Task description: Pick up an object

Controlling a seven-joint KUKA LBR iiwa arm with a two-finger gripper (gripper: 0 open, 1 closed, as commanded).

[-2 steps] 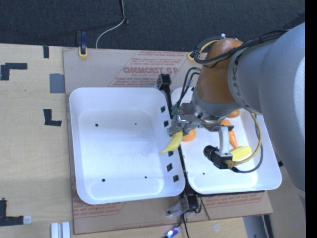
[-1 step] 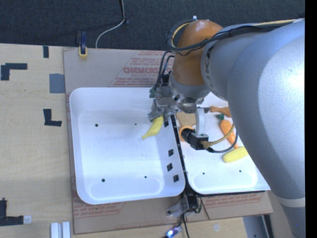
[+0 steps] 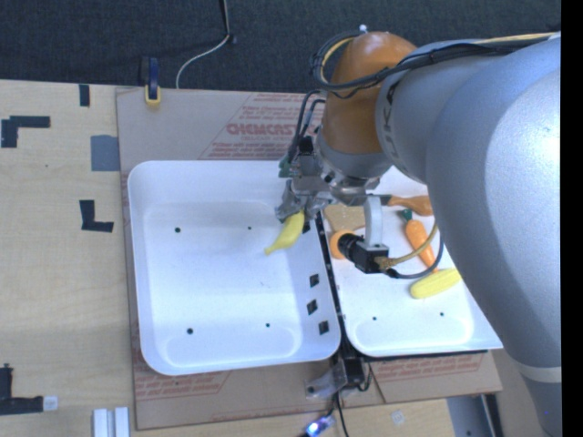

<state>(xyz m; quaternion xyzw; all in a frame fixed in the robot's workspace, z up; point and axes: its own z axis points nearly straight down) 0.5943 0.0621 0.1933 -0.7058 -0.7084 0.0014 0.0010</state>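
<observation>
- Here we are viewing the arm (image 3: 474, 144) reaching in from the right, its orange band (image 3: 364, 85) sitting over the far end of the wall between the two bins.
- We are seeing the gripper (image 3: 302, 209) hanging above the right edge of the left bin (image 3: 209, 285), with its fingers closing on the upper end of a yellow banana-shaped object (image 3: 284, 235).
- We are noting that this object is tilting, with its free end pointing down and to the left, over the far right part of the left bin's floor.
- We are finding an orange carrot (image 3: 416, 236) and a yellow corn cob (image 3: 434, 283) lying near each other in the right bin (image 3: 401, 324).
- We are observing both bins resting on a cardboard sheet (image 3: 246, 130).
</observation>
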